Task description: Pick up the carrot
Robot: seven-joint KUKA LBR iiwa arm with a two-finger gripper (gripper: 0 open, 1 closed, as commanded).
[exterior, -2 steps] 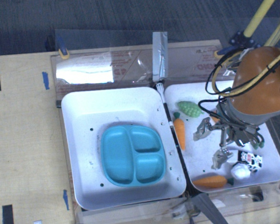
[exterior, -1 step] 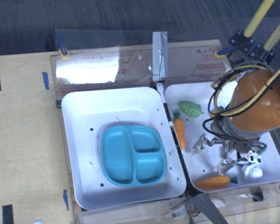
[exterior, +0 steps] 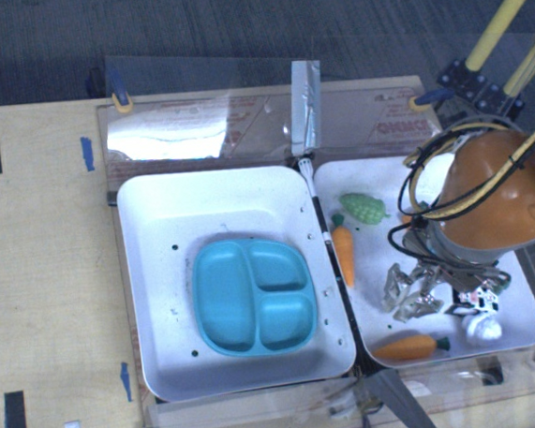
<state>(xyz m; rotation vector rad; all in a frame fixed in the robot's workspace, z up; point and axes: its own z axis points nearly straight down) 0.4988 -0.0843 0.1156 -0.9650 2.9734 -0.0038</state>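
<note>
Two orange carrots lie in the right bin (exterior: 524, 339). One carrot (exterior: 345, 254) runs along the bin's left wall, its green top pointing to the back. The other carrot (exterior: 407, 347) lies across the front edge, green end to the right. My gripper (exterior: 413, 294) hangs over the middle of this bin, between the two carrots and touching neither. Its metal fingers (exterior: 396, 286) stand open with nothing between them. The orange-banded wrist (exterior: 488, 195) sits above and to the right of it.
A green leafy vegetable (exterior: 363, 208) lies at the back of the right bin. A small white and black toy (exterior: 483, 317) sits at its front right. The left bin (exterior: 150, 267) holds a blue divided plate (exterior: 255, 296). Cables loop around the wrist.
</note>
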